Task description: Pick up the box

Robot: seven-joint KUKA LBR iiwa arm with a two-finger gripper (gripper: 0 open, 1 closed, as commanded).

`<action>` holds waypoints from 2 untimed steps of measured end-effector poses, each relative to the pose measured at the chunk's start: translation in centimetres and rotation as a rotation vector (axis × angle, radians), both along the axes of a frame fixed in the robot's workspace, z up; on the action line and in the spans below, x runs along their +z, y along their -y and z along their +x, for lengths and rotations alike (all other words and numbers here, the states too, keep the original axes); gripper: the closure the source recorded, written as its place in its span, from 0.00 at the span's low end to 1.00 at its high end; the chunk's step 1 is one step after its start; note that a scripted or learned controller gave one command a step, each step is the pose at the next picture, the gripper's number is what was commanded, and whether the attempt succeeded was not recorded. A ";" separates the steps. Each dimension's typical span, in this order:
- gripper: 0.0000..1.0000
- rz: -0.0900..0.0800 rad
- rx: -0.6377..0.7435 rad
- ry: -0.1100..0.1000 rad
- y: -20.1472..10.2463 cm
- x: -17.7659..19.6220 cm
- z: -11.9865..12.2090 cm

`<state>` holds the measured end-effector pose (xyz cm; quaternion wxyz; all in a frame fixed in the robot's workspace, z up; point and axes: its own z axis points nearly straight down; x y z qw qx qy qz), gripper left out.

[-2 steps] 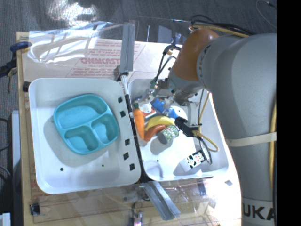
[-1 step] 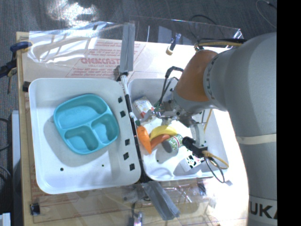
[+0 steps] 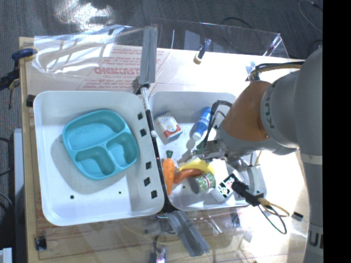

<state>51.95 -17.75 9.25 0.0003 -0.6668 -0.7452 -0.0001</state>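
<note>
Bins: two, shallow and white, side by side; left bin, right bin
Tray: one, light blue, three compartments, flat in the left bin
Box: one, in the right bin toward its far left part, near the divider
Bottle: one, blue with a white cap, lying tilted just right of the box
Carrot: one, orange with a green top, by the divider, nearer the front than the box
Banana: one, yellow, beside a reddish-orange item of unclear kind
Can: one, green label, pale end showing, on its side near the front wall
Box appearance: small, whitish, with a red patch on the upper face; sitting slightly skewed; print too small to read; apart from the arm
Arm: grey, orange band, bent low over the right bin
Gripper, low over the banana; finger state cannot be told; nothing seen held
Surface: pale wooden bench with red lettering under a clear plastic sheet
Surroundings: dark grey carpet beyond the bench, cables trailing at the front right
</note>
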 end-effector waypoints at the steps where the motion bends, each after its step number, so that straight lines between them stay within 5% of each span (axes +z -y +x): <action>1: 0.00 0.000 0.172 0.003 0.9 0.0 -4.1; 2: 0.00 -0.002 0.652 0.002 3.1 4.9 -0.8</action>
